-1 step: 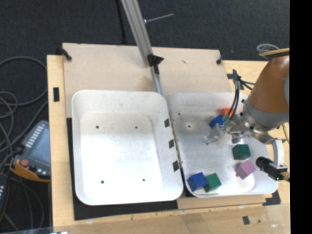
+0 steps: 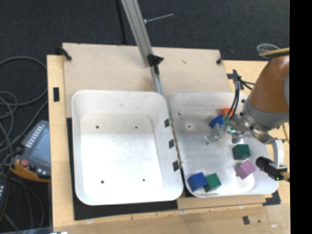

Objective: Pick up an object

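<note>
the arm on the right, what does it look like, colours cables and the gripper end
The arm is a rounded body with a broad orange band above a grey wrist section. Dark cables run down its left side toward the gripper, a small metallic, pale assembly with thin fingers.

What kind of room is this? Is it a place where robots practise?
Probably a robot lab. A grey-and-orange robot arm reaches over two white bins on a plain bench, small coloured blocks such as a blue block lie in the right bin, and cables and a control pendant lie on the dark floor.
</note>
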Tool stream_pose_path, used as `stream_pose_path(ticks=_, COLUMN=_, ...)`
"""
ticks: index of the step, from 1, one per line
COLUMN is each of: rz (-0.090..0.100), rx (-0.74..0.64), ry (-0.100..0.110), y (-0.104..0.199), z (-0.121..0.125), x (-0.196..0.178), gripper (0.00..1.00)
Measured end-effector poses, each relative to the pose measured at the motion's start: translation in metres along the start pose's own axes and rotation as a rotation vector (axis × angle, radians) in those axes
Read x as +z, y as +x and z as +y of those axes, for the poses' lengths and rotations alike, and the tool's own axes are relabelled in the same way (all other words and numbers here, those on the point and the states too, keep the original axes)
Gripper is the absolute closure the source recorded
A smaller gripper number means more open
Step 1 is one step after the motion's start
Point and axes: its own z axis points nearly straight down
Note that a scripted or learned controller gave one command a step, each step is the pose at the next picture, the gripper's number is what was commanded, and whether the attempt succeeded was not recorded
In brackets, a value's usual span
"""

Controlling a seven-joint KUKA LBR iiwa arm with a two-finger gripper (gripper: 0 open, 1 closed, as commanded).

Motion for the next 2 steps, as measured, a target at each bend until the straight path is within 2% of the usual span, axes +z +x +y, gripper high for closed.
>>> stream_pose_path(ticks=1, rz=-0.002, rx=-0.005, ry=0.0, y=-0.055, z=0.04, x=0.106, gripper=0.0)
stream_pose_path(ticks=2, rz=0.0, rx=-0.011, ry=0.001, y=-0.043, z=0.05, x=0.103, gripper=0.0)
